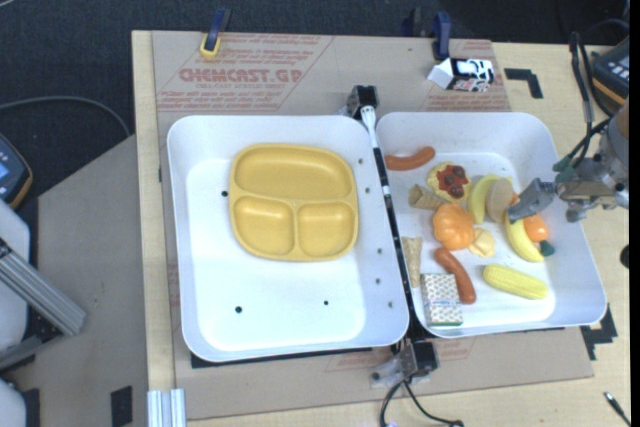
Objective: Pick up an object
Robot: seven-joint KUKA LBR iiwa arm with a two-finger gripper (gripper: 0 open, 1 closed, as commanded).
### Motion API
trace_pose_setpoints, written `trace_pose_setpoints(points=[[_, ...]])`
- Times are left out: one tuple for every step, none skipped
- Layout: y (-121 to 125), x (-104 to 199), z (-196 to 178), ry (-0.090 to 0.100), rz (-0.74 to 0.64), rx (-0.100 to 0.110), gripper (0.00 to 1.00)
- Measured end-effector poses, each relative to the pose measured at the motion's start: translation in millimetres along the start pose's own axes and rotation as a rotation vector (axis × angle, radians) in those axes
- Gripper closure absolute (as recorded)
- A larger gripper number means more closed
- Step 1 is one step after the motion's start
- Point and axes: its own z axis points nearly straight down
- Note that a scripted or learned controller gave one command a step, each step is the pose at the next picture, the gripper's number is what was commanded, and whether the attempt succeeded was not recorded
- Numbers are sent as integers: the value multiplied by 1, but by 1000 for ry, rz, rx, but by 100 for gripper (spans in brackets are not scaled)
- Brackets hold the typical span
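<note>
The brown cardboard-covered desk carries two shallow white plastic bins side by side. The left white bin holds a yellow plastic plate with three compartments, lying flat toward the bin's far half. The right white bin holds a heap of toy food, all candidates for picking: a yellow banana near the right wall, a yellow ear of corn just in front of it, an orange round fruit in the middle, a red-brown sausage at the far side, a second sausage nearer the front, a small pastry topped with red berries, a pale green-yellow piece beside it, and a speckled flat packet by the front left corner. The grey arm reaches in from the right, and its end effector hangs low over the banana's upper end, beside a small orange-red piece. Whether its fingers are spread or pressed together, I cannot tell; nothing is plainly seen between them. A small black-and-white tag lies on the desk behind the right bin.
</note>
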Motion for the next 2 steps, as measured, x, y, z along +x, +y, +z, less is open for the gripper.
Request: trace_pose_setpoints(points=[[3,0,-7,-4,-4,-14,0],[8,-6,52,-1,-3,-7,0]])
